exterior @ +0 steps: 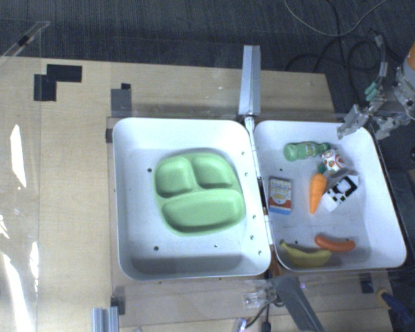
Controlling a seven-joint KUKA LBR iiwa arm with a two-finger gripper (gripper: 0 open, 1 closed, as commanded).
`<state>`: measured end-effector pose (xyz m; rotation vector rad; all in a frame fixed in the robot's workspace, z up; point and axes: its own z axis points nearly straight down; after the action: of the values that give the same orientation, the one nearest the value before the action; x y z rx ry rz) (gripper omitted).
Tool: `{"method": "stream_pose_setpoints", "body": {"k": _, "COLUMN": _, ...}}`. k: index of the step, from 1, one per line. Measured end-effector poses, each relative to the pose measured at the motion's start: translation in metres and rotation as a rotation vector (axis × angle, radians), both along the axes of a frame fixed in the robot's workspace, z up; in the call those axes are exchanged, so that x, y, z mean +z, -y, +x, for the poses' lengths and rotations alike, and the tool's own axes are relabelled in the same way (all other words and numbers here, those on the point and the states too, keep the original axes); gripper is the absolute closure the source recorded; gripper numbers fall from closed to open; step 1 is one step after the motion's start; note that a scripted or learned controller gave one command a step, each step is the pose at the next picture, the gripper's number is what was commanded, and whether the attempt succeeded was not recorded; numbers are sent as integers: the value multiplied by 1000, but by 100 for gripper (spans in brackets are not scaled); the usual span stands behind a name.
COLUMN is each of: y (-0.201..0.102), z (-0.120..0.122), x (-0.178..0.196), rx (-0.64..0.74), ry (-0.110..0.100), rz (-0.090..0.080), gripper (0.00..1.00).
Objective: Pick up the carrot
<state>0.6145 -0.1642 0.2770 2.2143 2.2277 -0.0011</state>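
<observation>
Well below-left of the fingers (351, 121), the carrot (317, 192) lies untouched.

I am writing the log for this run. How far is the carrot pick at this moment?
Nothing looks done yet. The carrot lies in the right bin, between the small carton and the black-and-white block. In hand: the gripper hangs at the bin's upper right corner, apart from the carrot. Left: reach, grasp, lift.
</observation>
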Motion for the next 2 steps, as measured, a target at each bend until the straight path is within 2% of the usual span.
{"method": "stream_pose_setpoints", "body": {"k": 1, "y": 11, "z": -43, "x": -153, "rx": 63, "ry": 17, "rz": -4, "gripper": 0}}
{"method": "stream_pose_setpoints", "body": {"k": 2, "y": -13, "z": -36, "x": -170, "rx": 36, "ry": 51, "rz": -23, "gripper": 0}}
